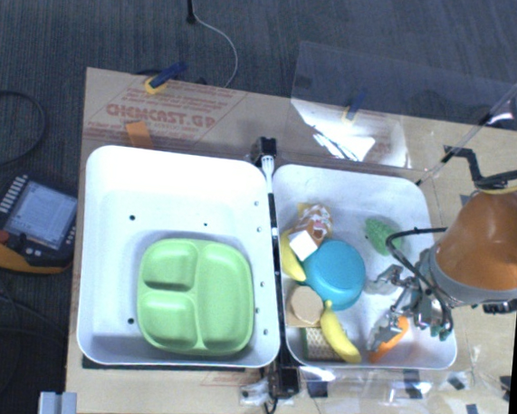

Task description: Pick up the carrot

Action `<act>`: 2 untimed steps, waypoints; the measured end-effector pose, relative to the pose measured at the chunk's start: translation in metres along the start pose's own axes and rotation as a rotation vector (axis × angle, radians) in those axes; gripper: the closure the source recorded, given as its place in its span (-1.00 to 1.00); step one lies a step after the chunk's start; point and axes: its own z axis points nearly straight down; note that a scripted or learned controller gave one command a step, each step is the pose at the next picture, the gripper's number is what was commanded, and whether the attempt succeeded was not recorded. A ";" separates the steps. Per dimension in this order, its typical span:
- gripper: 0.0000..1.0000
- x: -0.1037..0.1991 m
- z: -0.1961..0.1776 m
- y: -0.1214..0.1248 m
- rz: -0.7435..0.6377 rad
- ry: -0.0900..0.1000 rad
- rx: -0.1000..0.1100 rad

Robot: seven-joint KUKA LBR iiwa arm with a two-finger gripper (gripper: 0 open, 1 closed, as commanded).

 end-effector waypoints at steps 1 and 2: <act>-1.00 -0.006 0.000 -0.025 -0.339 0.001 -0.005; -1.00 -0.009 0.001 -0.025 -0.019 0.009 0.000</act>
